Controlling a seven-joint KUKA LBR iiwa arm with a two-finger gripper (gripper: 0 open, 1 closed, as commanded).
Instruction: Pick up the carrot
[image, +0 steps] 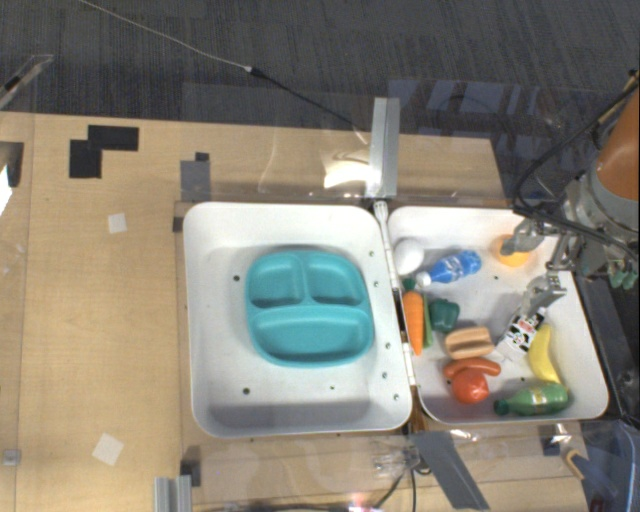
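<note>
The carrot (412, 320) is a thin orange stick with a green top. It lies lengthwise against the left wall of the right bin (590, 385). My gripper (534, 266) hangs over the bin's far right part, well to the right of the carrot. Its fingers (547, 289) are apart and open, with nothing between them. The arm's orange band (620, 165) shows at the right edge.
The right bin also holds a white egg (408, 255), a blue bottle (450, 268), a green block (442, 316) beside the carrot, a hot dog (470, 342), a tomato (470, 383), a banana (543, 355) and a green bottle (530, 400). A teal divided plate (308, 305) lies in the left bin (215, 390).
</note>
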